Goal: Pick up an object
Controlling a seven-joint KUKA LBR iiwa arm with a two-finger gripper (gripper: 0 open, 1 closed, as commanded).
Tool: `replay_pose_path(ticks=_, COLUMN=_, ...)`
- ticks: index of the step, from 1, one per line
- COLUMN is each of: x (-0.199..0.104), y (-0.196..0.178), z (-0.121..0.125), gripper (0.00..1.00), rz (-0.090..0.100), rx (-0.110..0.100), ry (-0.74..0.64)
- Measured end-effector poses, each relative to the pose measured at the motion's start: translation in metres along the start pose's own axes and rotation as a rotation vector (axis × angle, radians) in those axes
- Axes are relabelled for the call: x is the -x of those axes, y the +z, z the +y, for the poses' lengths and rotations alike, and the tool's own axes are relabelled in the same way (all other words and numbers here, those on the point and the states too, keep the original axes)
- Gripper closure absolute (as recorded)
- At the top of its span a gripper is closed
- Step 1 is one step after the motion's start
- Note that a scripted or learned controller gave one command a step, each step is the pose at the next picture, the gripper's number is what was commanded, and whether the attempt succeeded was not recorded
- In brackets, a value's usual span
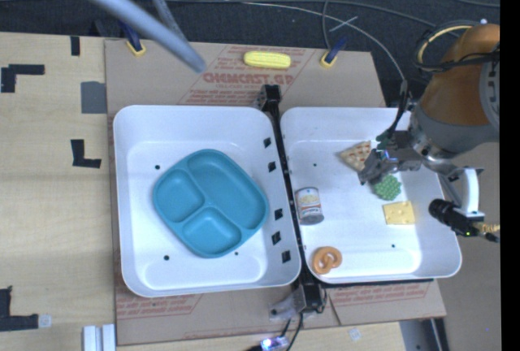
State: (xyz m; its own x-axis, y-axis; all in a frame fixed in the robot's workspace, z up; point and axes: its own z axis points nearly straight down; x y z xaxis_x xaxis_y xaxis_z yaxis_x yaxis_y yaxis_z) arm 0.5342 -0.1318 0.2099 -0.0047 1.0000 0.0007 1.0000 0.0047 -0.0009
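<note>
My claw [375, 169] is down in the right bin [325, 123], at its far right part, with the green piece [388, 188] just on its near side and the tan cracker [356, 154] just to its left. How the claw is set I cannot tell, since my own wrist hides its tip; nothing shows clearly caught in it. The square yellow piece [398, 214] lies nearer again, the small can [309, 205] stands by the divider, and the pretzel [327, 260] sits near the front edge. In the left bin [130, 130] rests the blue tray [210, 201]. My worry is the crowding: cracker and green piece lie so close that closing here might nudge one aside or pinch only an edge, and a flat cracker would likely slip out on the lift. Coming down off-centre could also just press a piece against the floor.
</note>
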Motion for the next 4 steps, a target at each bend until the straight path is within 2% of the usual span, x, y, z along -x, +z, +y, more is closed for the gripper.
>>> replay_pose_path(ticks=2, x=-0.102, y=-0.020, z=0.019, gripper=1.00, rz=0.000, rx=0.000, ry=-0.001)
replay_pose_path(ticks=3, x=-0.163, y=-0.012, z=0.033, gripper=1.00, rz=0.000, rx=-0.001, ry=-0.003)
replay_pose_path(ticks=4, x=-0.215, y=-0.009, z=0.034, gripper=1.00, rz=-0.001, rx=-0.001, ry=-0.001)
